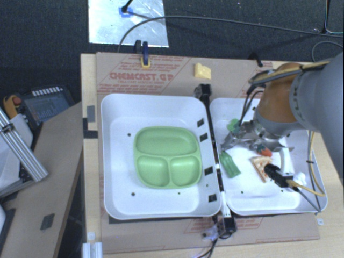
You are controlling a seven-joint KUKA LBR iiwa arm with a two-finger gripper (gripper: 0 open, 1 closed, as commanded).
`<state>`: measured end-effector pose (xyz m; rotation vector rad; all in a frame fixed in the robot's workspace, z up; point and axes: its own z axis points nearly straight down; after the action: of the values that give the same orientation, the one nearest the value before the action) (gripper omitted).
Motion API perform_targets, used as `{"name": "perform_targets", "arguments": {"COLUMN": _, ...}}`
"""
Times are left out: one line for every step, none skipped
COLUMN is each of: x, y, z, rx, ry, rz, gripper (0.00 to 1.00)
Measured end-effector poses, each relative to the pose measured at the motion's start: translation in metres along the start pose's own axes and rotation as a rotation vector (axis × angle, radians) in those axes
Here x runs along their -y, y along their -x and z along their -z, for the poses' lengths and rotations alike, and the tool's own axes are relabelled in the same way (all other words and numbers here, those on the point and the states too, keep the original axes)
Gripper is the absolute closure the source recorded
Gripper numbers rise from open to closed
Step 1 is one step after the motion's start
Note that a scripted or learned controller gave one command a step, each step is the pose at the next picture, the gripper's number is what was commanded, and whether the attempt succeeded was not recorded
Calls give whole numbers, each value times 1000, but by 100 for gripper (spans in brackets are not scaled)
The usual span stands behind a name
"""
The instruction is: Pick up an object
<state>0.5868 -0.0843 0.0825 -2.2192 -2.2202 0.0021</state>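
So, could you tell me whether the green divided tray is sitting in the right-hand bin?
No, the green divided tray lies in the left bin, while the gripper works over the right bin.

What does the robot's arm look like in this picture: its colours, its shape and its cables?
The arm is thick, round and grey, with a shiny orange band above the wrist. Under the band sits a silvery metal wrist part that carries the gripper. Thin dark cables loop around the orange band, and a yellow cable hangs on its right side.
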Motion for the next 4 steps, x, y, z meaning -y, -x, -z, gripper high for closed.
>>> {"name": "perform_targets", "arguments": {"x": -1, "y": 1, "z": 13, "rx": 1, "ry": 5, "rz": -1, "gripper": 100}}
{"name": "perform_targets", "arguments": {"x": -2, "y": 11, "z": 64, "rx": 2, "ry": 9, "rz": -1, "gripper": 100}}
{"name": "perform_targets", "arguments": {"x": -1, "y": 1, "z": 121, "rx": 1, "ry": 9, "rz": 4, "gripper": 100}}
{"name": "perform_targets", "arguments": {"x": -2, "y": 1, "z": 163, "rx": 2, "ry": 9, "rz": 4, "gripper": 100}}
